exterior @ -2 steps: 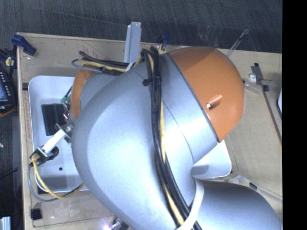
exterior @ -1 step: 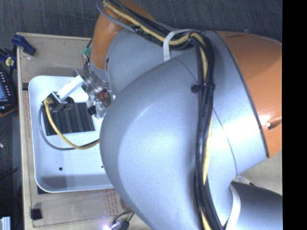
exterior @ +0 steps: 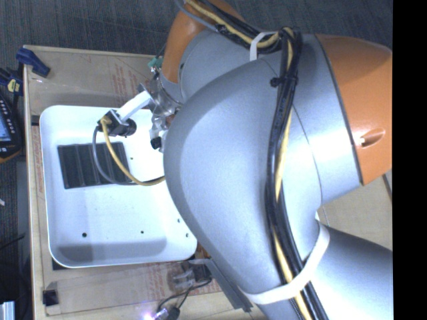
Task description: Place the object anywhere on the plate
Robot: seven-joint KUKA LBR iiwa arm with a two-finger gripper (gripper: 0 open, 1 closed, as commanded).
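Note:
A dark grey ribbed rectangular thing [exterior: 83, 164] lies flat on the floor of the white bin [exterior: 100, 245], in its left part. My gripper [exterior: 159, 131] hangs over the bin's upper right area, right of that dark thing and apart from it. The bulky grey arm [exterior: 267, 179] with its orange band covers most of the gripper and everything to the right of this bin. I cannot make out anything held at the gripper.
The bin rests on a wooden bench [exterior: 87, 65]. A blue clamp [exterior: 31, 60] sits at the bench's top left corner. A dark device [exterior: 7, 129] lies off the left edge. Loose cables and a connector [exterior: 183, 280] lie below the bin.

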